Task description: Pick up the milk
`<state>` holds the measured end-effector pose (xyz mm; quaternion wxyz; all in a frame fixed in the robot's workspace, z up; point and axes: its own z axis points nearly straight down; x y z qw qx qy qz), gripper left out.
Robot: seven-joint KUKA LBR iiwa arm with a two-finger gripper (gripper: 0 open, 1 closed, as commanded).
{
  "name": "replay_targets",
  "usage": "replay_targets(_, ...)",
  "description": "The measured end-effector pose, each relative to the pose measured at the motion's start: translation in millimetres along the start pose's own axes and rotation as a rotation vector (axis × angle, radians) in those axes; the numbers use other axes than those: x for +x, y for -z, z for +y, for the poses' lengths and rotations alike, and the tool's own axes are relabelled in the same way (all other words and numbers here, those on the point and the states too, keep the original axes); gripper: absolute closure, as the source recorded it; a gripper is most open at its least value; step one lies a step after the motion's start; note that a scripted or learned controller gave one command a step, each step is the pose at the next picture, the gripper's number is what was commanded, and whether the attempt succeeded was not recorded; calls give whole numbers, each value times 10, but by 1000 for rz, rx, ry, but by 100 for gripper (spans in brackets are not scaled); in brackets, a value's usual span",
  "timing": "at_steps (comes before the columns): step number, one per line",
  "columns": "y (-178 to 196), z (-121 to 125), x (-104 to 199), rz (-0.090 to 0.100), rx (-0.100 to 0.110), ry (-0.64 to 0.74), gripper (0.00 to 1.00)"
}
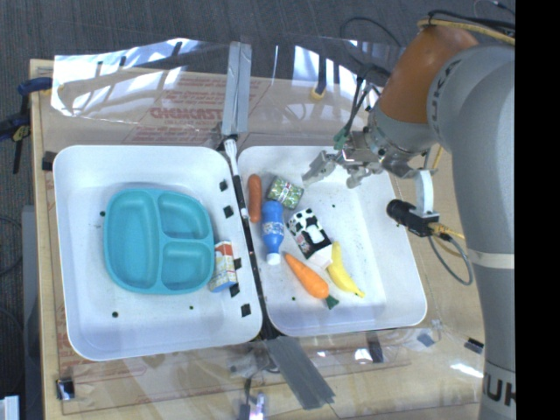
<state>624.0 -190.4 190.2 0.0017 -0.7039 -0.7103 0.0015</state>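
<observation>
The milk [308, 232] is a small carton with black and white cow patches. It lies on its side in the middle of the right bin [394, 269], between a blue bottle [273, 228] and a banana [343, 271]. My gripper [339, 172] hangs over the far part of that bin, up and to the right of the milk and apart from it. Its two fingers [317, 168] are spread open with nothing between them.
A sausage [254, 196] and a green can [284, 191] lie at the right bin's far left, and a carrot [308, 277] sits near the front. The left bin [79, 322] holds a teal divided plate [159, 240] and a small printed carton [225, 265].
</observation>
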Motion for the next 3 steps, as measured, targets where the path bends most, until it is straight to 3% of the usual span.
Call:
replay_targets(1,-995,-341,239,-6,-4,131,0)
replay_targets(2,-917,-329,254,-5,-4,138,100)
replay_targets(3,144,-232,354,-1,-3,101,100)
